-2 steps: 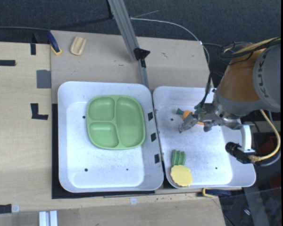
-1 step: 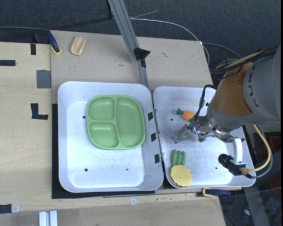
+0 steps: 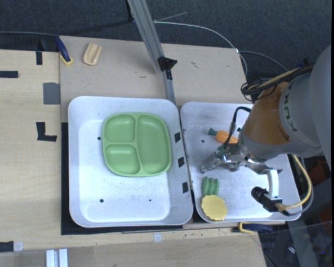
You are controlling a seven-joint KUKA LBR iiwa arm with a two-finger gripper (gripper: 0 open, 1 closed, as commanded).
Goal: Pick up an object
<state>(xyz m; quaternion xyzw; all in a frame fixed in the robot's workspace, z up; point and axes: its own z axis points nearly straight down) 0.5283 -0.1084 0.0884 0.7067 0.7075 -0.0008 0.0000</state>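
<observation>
Two bins were laid side by side. The gripper (image 3: 218,163) was positioned low in the right bin (image 3: 192,118), fingers spread and grasping nothing, between the orange piece (image 3: 227,137) and green piece (image 3: 210,186), presumably for descent.

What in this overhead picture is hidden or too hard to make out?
- Gripper: too small and blurred to tell whether it is open or shut.
- Orange piece: partly covered by the arm; its shape is unclear.
- Right bin: its right side lies under the arm.
- Green item: too small to identify.
</observation>
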